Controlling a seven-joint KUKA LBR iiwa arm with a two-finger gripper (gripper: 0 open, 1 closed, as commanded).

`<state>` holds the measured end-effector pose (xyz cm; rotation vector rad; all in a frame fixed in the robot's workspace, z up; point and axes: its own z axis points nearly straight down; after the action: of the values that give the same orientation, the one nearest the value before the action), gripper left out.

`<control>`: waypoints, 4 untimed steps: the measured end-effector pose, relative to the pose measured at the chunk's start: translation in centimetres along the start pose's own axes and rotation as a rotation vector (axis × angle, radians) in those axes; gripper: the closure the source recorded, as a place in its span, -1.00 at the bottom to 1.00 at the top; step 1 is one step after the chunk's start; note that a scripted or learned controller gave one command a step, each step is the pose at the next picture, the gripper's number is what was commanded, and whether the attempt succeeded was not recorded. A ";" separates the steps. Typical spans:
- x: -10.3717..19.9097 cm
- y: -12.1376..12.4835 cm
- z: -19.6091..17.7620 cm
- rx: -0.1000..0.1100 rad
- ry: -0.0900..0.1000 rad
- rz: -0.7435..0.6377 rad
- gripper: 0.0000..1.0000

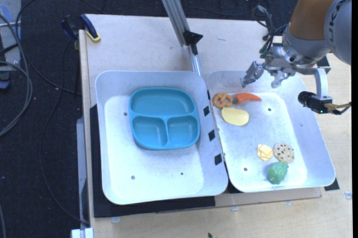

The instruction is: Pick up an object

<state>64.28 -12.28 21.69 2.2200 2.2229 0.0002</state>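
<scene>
Nearest the camera, in the right bin (313,142), a green broccoli (277,173) is seen close to the front wall. All other places are given from the broccoli. Just behind it a cookie (284,152) and a small yellow piece (264,151) lie side by side, barely apart. Farther back and to the left, a pale yellow lemon-like piece (235,116) is found, with a pretzel (222,100) and a carrot (247,98) just behind it, near the bin's rear-left corner. These pieces appear scattered loosely, presumably so that each can be approached singly from above.

Well to the left of the broccoli, in the left bin (112,136), a blue divided tray (165,118) is laid flat; nothing is seen in its compartments.

Far behind the broccoli, the gripper (263,77) is held above the rear wall of the right bin, near the carrot but apart from it. Its fingers are seen spread, and nothing is pinched between them. Such a spread, raised pose is judged to suit an approach before a descent. No object has yet been lifted; any of the six pieces could serve, and the carrot and pretzel are judged the readiest candidates. Since those two nearly touch, a pinch on one may disturb the other.
</scene>
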 end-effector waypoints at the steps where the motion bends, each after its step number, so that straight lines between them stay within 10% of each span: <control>1: 0.4 -0.1 4.3 0.004 0.000 0.000 -1.00; 3: 0.2 -0.1 12.5 0.002 -0.001 0.001 -1.00; 4: 0.2 0.0 11.3 -0.003 -0.001 0.001 1.00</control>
<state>64.30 -12.08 10.38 2.2195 2.2192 0.0019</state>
